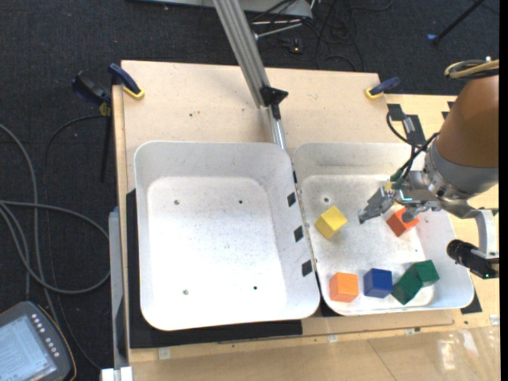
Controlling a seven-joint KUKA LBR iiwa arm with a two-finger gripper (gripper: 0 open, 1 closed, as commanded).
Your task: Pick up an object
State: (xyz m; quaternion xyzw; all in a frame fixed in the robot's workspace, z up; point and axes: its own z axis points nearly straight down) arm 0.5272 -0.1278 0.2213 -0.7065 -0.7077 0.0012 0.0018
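Your right bin point(444, 159): gripper point(386, 205), grip state unreadable, just left of red block point(402, 223); yellow block point(331, 221) farther left; orange block point(344, 286), blue block point(379, 282), green blocks point(416, 280) below.

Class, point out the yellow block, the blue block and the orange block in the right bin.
yellow block point(331, 221), camera view, top face.
blue block point(379, 282), camera view, top face.
orange block point(344, 286), camera view, top face.

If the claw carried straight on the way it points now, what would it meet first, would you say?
Probably the yellow cube: the claw points left and slightly down toward it, in the right bin. Depth is unclear, so it might touch the bin floor first.
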